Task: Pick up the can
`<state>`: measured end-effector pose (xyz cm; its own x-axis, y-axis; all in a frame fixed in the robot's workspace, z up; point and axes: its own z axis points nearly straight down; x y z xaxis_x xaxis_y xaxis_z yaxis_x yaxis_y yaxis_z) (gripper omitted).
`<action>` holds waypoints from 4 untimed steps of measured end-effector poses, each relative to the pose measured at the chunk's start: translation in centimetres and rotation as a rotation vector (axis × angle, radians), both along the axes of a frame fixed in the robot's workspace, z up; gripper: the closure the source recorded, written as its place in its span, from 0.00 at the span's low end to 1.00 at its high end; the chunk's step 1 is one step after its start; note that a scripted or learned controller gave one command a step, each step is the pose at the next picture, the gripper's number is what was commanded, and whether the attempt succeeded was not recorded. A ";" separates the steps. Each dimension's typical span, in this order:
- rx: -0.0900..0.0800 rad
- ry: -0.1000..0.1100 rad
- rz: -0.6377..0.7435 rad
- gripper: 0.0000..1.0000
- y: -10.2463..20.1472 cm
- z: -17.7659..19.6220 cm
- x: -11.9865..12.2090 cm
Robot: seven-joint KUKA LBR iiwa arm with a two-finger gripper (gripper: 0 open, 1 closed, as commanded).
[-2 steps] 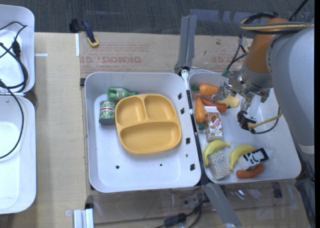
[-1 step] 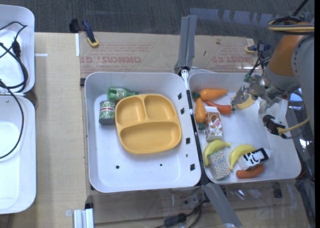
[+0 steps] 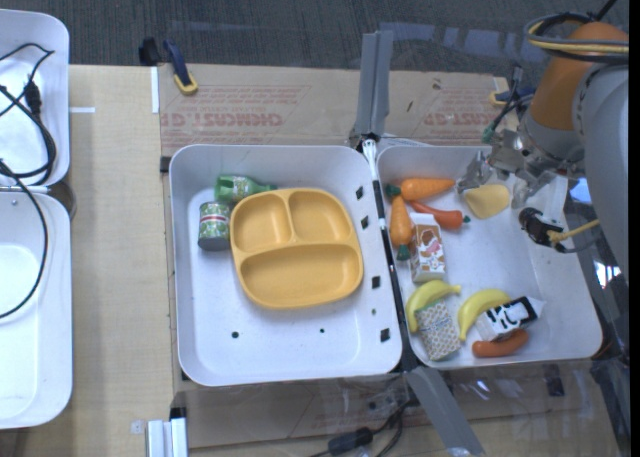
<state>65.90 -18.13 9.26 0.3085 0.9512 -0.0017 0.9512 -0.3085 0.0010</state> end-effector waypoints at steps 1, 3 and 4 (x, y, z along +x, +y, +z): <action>0.002 0.003 -0.095 0.00 0.1 -0.1 -9.3; 0.009 0.004 -0.028 1.00 -2.4 0.7 -8.5; 0.013 0.003 -0.024 0.00 -2.0 0.7 -8.3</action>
